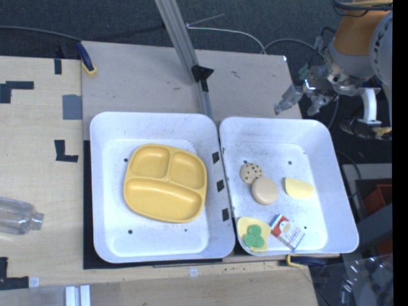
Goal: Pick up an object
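— Gripper status?
— Gripper (pixel 299 102) is hovering past the right bin's (pixel 338 190) far corner, fingers spread, gripping nothing.
— Objects?
— A speckled cookie (pixel 251 171), tan round piece (pixel 264 190) and yellow wedge (pixel 298 187) are lying mid-bin, cookie and round piece touching.

We read this as a robotics lab bench. Two shallow white plastic bins (pixel 102 171) sit side by side on a pale wooden benchtop (pixel 38 120) marked with black tape pieces (pixel 62 150). A slanted grey aluminium pole (pixel 178 34) rises behind them, thin cables (pixel 242 34) trail over dark carpet (pixel 95 8), and a grey-and-orange industrial robot arm (pixel 360 34) stands at right.
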{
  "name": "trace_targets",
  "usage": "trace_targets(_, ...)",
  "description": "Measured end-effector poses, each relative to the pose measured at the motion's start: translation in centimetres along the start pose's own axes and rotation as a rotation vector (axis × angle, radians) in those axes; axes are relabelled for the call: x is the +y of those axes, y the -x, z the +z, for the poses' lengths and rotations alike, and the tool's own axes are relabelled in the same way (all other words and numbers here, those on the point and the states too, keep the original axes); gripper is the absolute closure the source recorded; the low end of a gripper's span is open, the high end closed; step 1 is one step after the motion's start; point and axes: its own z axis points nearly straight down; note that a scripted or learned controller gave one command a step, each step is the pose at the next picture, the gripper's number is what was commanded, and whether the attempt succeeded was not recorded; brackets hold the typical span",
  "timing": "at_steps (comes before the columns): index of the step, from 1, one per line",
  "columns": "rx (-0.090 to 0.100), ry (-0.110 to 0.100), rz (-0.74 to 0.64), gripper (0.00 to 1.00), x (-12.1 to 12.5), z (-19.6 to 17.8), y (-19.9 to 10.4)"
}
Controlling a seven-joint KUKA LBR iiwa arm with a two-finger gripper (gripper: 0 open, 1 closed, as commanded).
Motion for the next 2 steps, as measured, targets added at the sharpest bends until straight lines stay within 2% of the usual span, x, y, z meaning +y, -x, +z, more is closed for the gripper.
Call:
trace_targets(1, 0.004, -0.010, 0.001, 0.00, -4.6, 9.0, -3.0)
trace_targets(2, 0.006, -0.001, -0.007, 0.00, -8.8, 5.6, -14.7)
